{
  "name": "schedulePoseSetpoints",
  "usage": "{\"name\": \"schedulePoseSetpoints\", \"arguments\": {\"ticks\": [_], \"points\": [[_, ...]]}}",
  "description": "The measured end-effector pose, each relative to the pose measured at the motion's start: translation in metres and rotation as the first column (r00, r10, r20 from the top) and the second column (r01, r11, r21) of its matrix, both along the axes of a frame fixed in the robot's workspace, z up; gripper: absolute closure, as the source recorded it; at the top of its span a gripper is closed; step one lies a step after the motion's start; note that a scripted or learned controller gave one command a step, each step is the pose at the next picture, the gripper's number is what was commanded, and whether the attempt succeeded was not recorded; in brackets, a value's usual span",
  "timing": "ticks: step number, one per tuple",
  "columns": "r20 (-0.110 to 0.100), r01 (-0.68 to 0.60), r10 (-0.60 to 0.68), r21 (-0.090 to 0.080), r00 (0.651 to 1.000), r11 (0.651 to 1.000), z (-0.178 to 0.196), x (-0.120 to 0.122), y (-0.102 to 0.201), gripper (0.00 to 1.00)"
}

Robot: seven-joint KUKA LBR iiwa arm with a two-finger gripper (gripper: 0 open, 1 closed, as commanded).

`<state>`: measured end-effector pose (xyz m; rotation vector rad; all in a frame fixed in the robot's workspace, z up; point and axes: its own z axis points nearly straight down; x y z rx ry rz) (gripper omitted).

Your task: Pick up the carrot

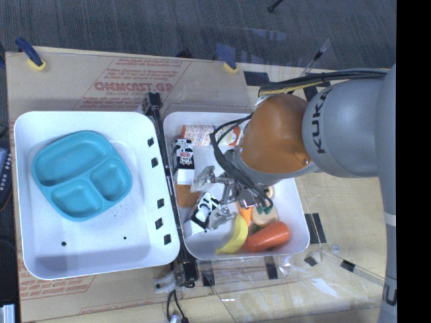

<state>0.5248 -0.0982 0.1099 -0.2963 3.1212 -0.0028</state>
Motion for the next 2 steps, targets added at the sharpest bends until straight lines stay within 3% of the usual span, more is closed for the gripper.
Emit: {"name": "schedulePoseSetpoints", "arguments": {"ticks": [1,2], "points": [[0.001,-0.14,0.14,-0.001,0.99,0.99,-0.0119,-0.0294,-0.0623,0.0],[0.002,-0.146,0.146,-0.001,0.989,0.989,-0.0021,-0.0277,-0.0604,1.0]]}}
